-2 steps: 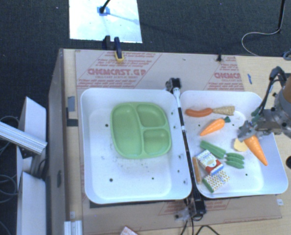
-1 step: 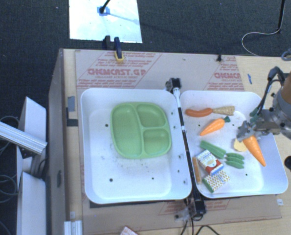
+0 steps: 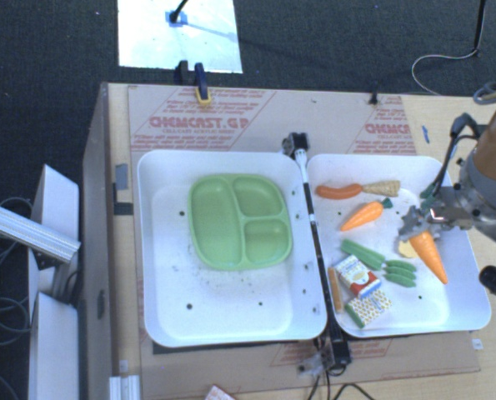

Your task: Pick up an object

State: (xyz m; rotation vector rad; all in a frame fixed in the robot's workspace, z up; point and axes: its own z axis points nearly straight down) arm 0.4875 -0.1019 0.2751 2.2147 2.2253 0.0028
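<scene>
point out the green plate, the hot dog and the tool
green plate (image 3: 218,223), camera view, on its large left compartment
hot dog (image 3: 339,192), camera view, on the middle of the sausage
tool (image 3: 416,222), camera view, at its fingertips above the right-hand carrot

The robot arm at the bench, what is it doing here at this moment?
The arm reaches in from the right and its gripper is low in the right bin, just above the big orange carrot. Nothing is clearly lifted yet. Other toy foods lie in the same bin: a smaller carrot, a sausage, green beans. The left bin holds a green divided plate.
</scene>
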